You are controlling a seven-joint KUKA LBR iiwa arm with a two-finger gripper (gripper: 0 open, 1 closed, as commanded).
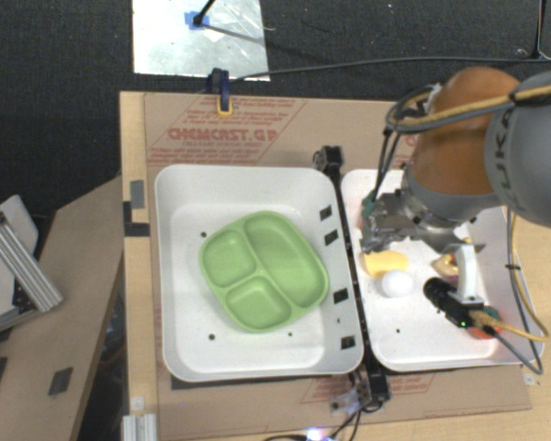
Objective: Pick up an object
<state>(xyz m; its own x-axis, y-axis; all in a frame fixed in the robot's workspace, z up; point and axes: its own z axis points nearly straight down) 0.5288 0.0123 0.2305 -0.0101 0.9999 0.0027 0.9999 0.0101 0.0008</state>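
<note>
Divided plate in left bin; ball in right bin.

Even, fairly bright overhead lighting; focus is moderately sharp with slight softness throughout. Strong glare on the reflective sheet at 12 o'clock. The white bins are near overexposure, with soft shadows along their inner walls. The surrounding dark backdrop stays underexposed. The arm at 3 o'clock looks slightly blurred.

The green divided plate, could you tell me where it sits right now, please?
The green divided plate lies in the middle of the left white bin, across the divider from the yellow object and white ball.
</note>
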